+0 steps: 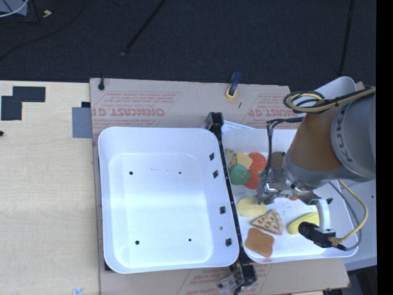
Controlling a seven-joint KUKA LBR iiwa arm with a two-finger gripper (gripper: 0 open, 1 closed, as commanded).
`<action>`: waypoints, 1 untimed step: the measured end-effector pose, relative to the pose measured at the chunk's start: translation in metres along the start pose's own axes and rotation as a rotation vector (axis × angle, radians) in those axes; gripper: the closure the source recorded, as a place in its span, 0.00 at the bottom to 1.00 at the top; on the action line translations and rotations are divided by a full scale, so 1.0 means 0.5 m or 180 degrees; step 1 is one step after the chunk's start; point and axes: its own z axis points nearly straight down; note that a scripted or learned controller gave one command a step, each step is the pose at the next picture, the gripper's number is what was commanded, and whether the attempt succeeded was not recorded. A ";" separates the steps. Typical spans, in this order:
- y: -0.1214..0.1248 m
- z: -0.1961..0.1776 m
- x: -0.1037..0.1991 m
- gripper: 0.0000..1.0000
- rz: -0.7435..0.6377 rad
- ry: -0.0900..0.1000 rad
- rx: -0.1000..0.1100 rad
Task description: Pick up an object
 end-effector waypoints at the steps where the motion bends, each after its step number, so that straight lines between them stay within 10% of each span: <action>1: 0.038 -0.023 -0.060 1.00 -0.0001 -0.0007 -0.0030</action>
